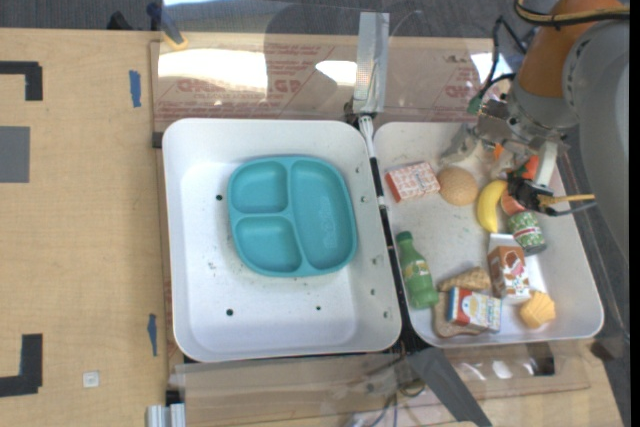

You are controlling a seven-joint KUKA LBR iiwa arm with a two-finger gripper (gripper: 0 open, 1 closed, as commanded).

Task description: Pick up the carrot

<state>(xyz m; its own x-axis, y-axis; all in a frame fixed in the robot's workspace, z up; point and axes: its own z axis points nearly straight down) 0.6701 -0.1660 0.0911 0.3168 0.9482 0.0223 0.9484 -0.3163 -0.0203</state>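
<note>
Camera view puts your gripper at the far right of the right bin; whether it is released or clenched, you cannot tell. The carrot looks wedged just beside it, against the banana and a can, so your grasp may catch a neighbour instead.

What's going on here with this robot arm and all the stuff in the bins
A grey robot arm with an orange band reaches in over the far corner of the right bin, which holds toy food: a banana, a green bottle, small boxes and cans. Its gripper sits low near an orange piece that may be the carrot, but nothing is visibly held. The left bin has a teal divided plate.
</note>
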